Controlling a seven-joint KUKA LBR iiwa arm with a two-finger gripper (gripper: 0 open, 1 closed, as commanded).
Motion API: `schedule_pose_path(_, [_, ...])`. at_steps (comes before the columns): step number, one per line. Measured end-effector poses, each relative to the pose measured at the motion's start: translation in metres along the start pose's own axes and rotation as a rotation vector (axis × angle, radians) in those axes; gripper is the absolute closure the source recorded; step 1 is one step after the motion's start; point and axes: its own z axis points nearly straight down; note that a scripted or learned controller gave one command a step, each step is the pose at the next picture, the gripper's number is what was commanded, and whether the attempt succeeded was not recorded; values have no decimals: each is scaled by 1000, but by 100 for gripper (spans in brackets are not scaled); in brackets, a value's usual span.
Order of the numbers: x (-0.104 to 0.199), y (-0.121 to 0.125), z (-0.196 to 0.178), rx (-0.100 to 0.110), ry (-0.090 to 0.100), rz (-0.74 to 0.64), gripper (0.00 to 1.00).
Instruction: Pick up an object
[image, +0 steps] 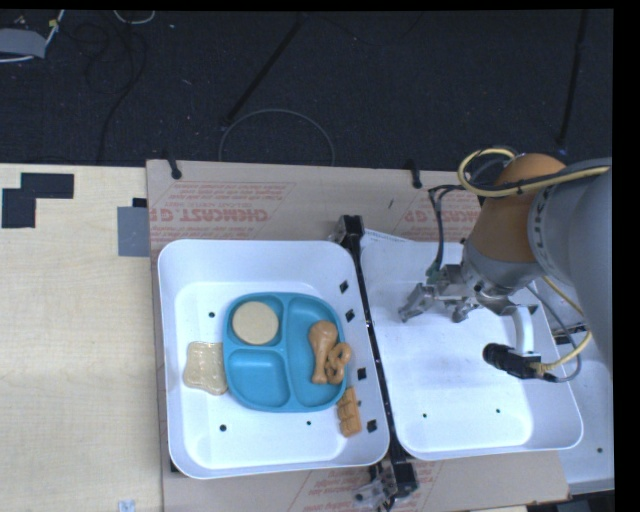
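Observation:
My gripper (435, 308) hangs over the upper middle of the right bin (470, 420), its fingers spread open with nothing between them. All the objects lie in the left bin (190, 270), well to the gripper's left. A blue three-part tray (268, 385) holds a round tan disc (254, 322) in its upper left compartment. In the tray's right compartment lie a tan drumstick-like piece and a pretzel (328, 352). A pale beige slice (205, 367) rests on the bin floor against the tray's left edge. A small orange-brown piece (348, 411) lies just off the tray's lower right corner.
A black divider (365, 330) runs between the two bins. The grey arm with its orange band (520, 215) and looped cables covers the right bin's upper right. Both bins sit on a cardboard sheet (260, 200) on the wooden bench.

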Motion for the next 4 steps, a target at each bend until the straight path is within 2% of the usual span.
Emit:
schedule_pose_path(1, [-1, 0, -13, -2, -1, 2, 100])
schedule_pose_path(3, [10, -1, -131, -10, -1, -2, 100])
schedule_pose_path(4, [9, -1, -143, -6, -1, -2, 100])
